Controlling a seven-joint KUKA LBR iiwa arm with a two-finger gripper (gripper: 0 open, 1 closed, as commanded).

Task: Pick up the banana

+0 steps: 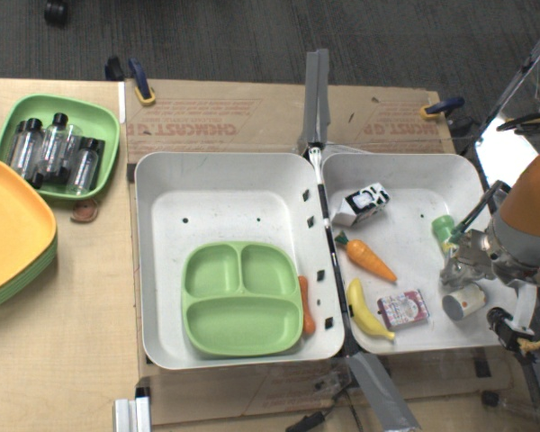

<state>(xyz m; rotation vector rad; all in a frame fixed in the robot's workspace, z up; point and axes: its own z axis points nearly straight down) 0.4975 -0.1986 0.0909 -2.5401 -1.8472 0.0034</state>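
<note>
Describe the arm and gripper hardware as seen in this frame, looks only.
The arm enters at the right edge: a rounded orange band sits above a grey metallic wrist section. The gripper below it is silver-grey, with a pale cylindrical part at its lower end. Thin dark cables run alongside the wrist. No markings are legible.

Green divided plate (243, 297) lies in left bin (162, 187). Right of plate: orange sausage-like piece (305, 304) at its edge, then carrot (370, 257), pink packet (403, 309), small carton (361, 202). Far left of plate: green tray of bottles (58, 147), stacked orange plates (9, 241).
</note>
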